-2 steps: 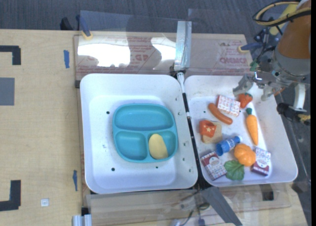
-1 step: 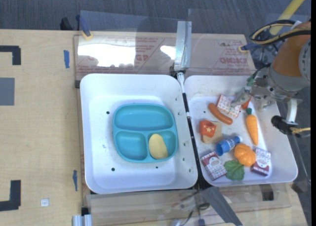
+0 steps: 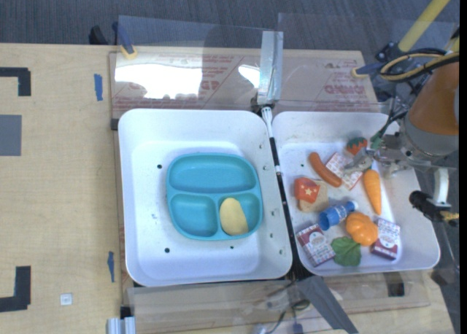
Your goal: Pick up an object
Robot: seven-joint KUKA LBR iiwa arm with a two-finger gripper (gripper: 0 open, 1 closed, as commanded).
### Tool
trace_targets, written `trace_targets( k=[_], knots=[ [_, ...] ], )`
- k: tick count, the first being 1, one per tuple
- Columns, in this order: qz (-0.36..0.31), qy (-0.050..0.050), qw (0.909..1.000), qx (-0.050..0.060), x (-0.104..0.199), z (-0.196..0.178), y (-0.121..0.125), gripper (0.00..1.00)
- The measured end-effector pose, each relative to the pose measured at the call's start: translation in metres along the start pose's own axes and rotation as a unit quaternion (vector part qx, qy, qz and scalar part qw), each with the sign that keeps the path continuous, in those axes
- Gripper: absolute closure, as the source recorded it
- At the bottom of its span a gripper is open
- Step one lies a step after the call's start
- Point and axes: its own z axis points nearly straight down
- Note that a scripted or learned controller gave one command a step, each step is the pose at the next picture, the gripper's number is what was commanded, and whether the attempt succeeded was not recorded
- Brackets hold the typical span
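The right bin (image 3: 419, 256) holds several toy foods: a red sausage (image 3: 324, 168), a carrot (image 3: 373, 190), a red strawberry-like piece (image 3: 307, 190), a blue can (image 3: 336, 214), an orange pepper (image 3: 362, 228), a green leafy piece (image 3: 348, 252) and small cartons (image 3: 314, 243). My gripper (image 3: 371, 157) reaches in from the right. It hangs low over the bin's upper middle, just above the carrot's top and beside a small red and green piece (image 3: 355, 144). Nothing is visibly held in it.
The left bin (image 3: 139, 201) bears a blue divided tray (image 3: 211, 176) with a yellow potato-like piece (image 3: 233, 216) in its lower right compartment. A clear panel (image 3: 190, 70) and a metal post (image 3: 270, 70) stand behind the bins. Yellow and black cables (image 3: 398, 66) trail at the right.
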Motion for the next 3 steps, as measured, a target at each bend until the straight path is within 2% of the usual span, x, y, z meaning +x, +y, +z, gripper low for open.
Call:
trace_targets(
  k=[1,2,3],
  knots=[
    [0.001,-0.002,1.0,-0.003,-0.001,-0.012,0.002,1.0],
    [0.042,-0.001,0.9991,0.008,0.084,-0.106,0.077,1.0],
    [-0.024,-0.001,0.9996,0.013,0.166,-0.128,0.065,1.0]
  ],
)
